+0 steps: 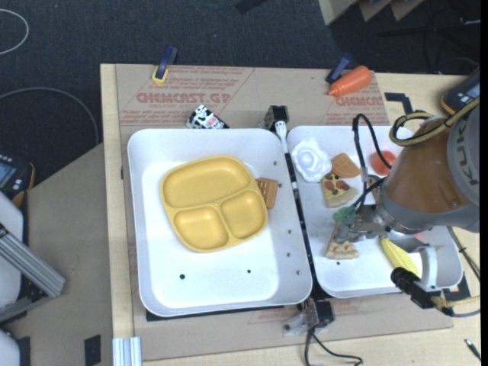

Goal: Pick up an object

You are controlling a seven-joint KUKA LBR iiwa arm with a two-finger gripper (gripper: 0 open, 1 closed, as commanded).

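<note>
The right bin [358,287] holds several toy foods: a white fried egg [309,161], an orange chip [347,165], a pizza slice [335,189], a second pizza slice [341,248], a small green piece [343,216], a red item [381,160] and a yellow corn cob [400,256]. My gripper [357,226] is low in this bin, beside the green piece and just above the lower pizza slice. The wrist and arm hide what lies further right.
The left bin [213,288] holds a yellow divided plate [213,202] with a brown wafer [268,191] at its right edge. A black-and-white toy [204,118] lies behind it. An orange clamp [351,81] and a blue-yellow clamp [162,67] sit on the back board.
</note>
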